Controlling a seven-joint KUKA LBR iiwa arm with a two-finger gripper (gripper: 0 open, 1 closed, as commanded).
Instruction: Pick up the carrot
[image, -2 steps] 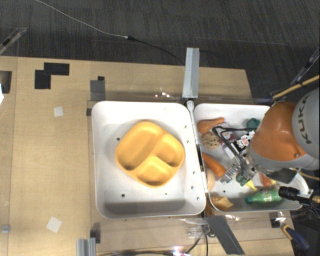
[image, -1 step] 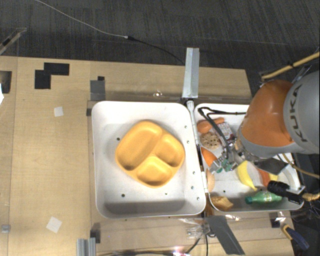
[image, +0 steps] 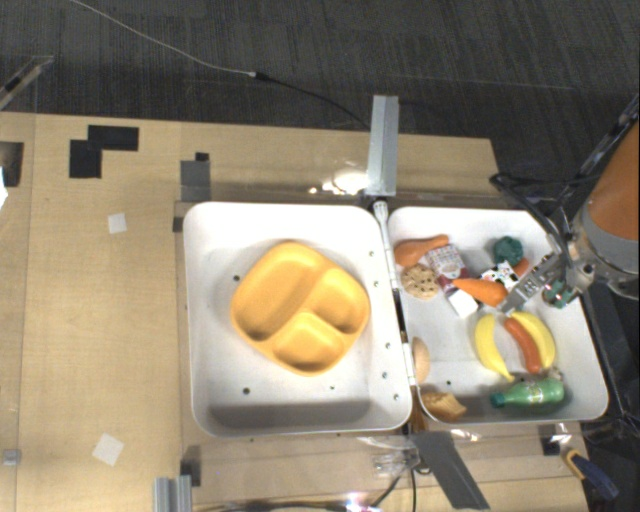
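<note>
The carrot (image: 481, 291) is an orange tapered piece lying flat in the middle of the right bin (image: 596, 398), with a small white block at its left end. My gripper (image: 520, 296) reaches in from the right, low over the bin, its tip right beside the carrot's right end. Nothing shows as lifted, and the carrot rests on the bin floor.
Around the carrot lie a drumstick (image: 420, 248), a cookie (image: 421, 282), a packet (image: 447, 262), a green toy (image: 507, 247), bananas (image: 490, 346) with a red sausage (image: 527, 343) between them, a green bottle (image: 528, 394) and bread (image: 443, 404). The left bin (image: 205, 400) holds a yellow divided plate (image: 300, 305).
</note>
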